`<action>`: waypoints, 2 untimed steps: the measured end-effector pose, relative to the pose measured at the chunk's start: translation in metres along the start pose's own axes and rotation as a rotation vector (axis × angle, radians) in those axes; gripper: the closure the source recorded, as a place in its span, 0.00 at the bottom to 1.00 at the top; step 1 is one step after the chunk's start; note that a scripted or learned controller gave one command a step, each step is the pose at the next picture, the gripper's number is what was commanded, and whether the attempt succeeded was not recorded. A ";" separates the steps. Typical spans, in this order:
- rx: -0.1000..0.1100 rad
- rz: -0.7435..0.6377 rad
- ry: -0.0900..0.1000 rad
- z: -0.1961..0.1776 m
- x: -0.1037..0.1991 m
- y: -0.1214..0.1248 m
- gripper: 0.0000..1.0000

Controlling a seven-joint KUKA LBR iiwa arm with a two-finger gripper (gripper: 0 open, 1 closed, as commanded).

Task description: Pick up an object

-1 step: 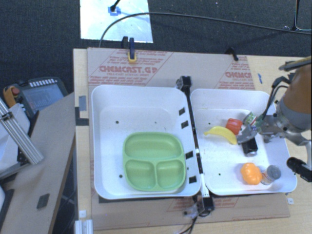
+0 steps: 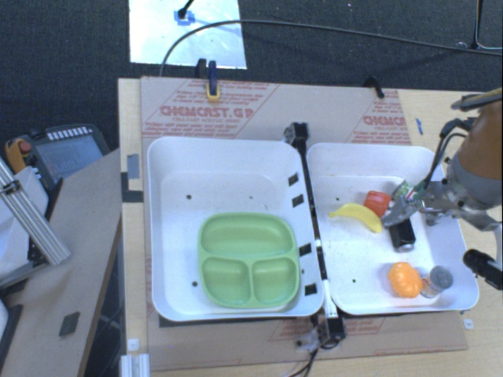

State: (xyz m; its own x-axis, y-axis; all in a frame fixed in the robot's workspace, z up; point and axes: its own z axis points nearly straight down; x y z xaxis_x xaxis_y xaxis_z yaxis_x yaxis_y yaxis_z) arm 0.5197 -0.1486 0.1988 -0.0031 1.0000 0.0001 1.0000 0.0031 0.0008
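Items open to picking, right bin (image 2: 354, 163): a yellow banana (image 2: 357, 216), lying flat near the bin's middle, curved, its length running left to right; a red-orange item (image 2: 378, 202), rounded, just behind the banana's right end and touching or nearly touching it, its kind too small to tell; an orange fruit (image 2: 404, 280), toward the bin's near right corner, well apart from the banana; a small grey-capped container (image 2: 436, 280), just beside the orange fruit on its right. The gripper (image 2: 405, 210) sits low over the right bin, just right of the banana's end and the red-orange item, with the orange fruit nearer the camera; whether the jaws are spread, pressed together or pinching anything cannot be told from this slant. The arm (image 2: 479, 151) reaches in from the right, grey with an orange band above the wrist. The left bin (image 2: 220, 163), white and shallow, stands edge to edge with the right bin and bears a green divided plate (image 2: 247, 259) with three compartments, lying flat toward its near side. Both bins rest on a brown printed sheet (image 2: 236, 104) spread over the pale worktop (image 2: 130, 124).
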 end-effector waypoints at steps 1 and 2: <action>0.002 0.002 0.001 0.062 0.000 0.002 0.00; -0.019 0.006 -0.013 0.104 -0.006 0.007 0.00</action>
State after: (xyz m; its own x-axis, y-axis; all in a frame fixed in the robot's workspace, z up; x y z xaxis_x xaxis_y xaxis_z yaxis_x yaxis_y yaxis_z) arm 0.5269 -0.1544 0.0947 0.0025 0.9999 -0.0125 0.9998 -0.0023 0.0195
